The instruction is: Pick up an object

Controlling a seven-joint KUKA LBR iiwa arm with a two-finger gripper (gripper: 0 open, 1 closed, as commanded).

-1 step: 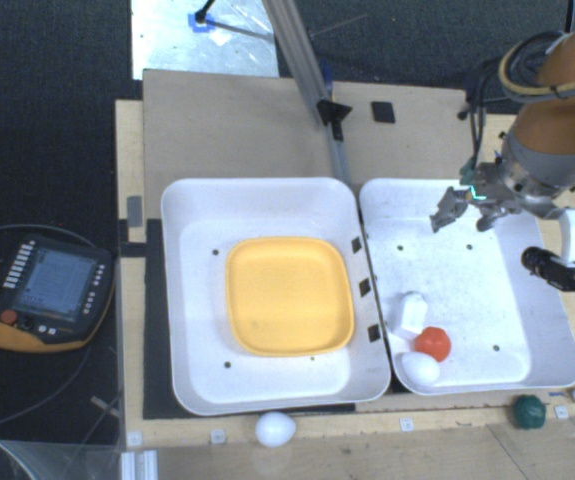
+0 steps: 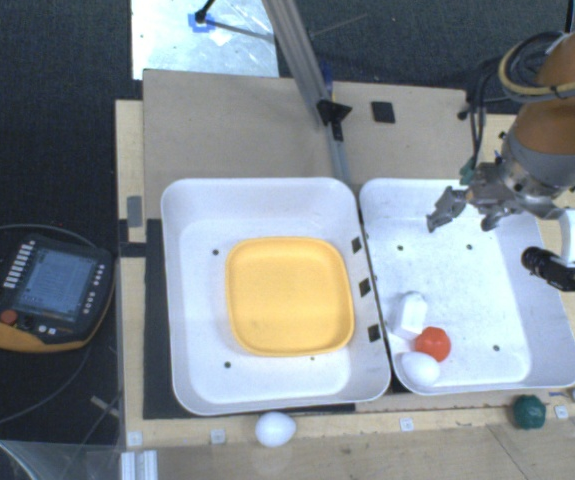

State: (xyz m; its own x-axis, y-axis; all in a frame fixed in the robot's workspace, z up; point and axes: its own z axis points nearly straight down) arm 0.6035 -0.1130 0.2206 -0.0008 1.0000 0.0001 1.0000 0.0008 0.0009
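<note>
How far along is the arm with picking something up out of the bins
Nothing looks picked up yet. The two-finger gripper hangs open over the upper part of the right white bin, with nothing between its fingers. The round red-orange object, the white egg-shaped object and the small white block lie clustered in that bin's lower-left corner. Left: reach one, close on it, lift.

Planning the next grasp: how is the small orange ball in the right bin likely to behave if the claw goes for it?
The orange ball looks round and smooth, so it will probably roll or squirt sideways under an off-centre pinch. It sits against two white objects near the right bin's front left corner, so a push would likely jostle them. The claw hovers well away, farther back.
</note>
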